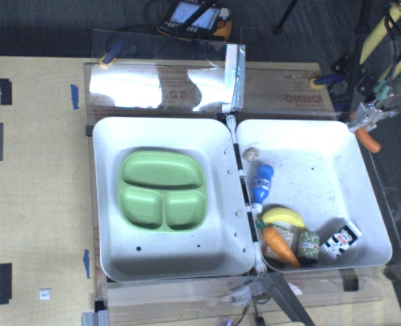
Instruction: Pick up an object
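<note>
Five small things crowd the near corner of the right bin [336, 155], and the banana [283, 216] serves as the mark for all of them. Nearest the camera, just in front of the banana and touching it or nearly so, lies an orange carrot [279, 244], its tip pointing toward the bin's near rim. Right of the carrot, and in front of the banana's right end, stands a green-labelled can [308, 245]. Farther right again, a little apart from the can, a black-and-white carton [340, 240] lies tilted. Just behind the banana and slightly to its left, a blue bottle [262, 182] lies along the seam between the bins, its pale cap end away from the camera.

Well to the banana's left, across the seam, the left bin [105, 182] holds a green divided tray [163, 189] (one long compartment at the far side, two smaller ones nearer).

Far behind the banana and to the right, at the right bin's far corner, an orange-tipped clamp [366, 140] sits on the rim. Farther still, a small screen device [193, 17] rests on the dark floor.

How wide the gripper stands, and whether it has hold of anything, cannot be told.
</note>
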Action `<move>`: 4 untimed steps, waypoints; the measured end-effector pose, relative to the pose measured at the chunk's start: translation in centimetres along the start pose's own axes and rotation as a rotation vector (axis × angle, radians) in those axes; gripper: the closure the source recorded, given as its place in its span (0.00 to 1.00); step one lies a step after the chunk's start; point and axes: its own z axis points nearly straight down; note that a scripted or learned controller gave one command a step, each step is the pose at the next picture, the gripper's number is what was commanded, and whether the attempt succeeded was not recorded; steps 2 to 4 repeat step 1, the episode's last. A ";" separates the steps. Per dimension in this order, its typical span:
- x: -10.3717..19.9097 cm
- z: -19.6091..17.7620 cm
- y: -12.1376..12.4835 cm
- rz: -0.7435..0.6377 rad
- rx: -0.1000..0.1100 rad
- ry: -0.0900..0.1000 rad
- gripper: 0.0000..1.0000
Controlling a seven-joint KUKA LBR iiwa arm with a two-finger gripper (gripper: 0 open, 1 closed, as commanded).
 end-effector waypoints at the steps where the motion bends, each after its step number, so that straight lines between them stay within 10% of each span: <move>1: 6.4 4.4 0.1 -0.144 0.004 0.004 1.00; 4: 6.4 4.4 0.1 -0.144 0.004 0.004 1.00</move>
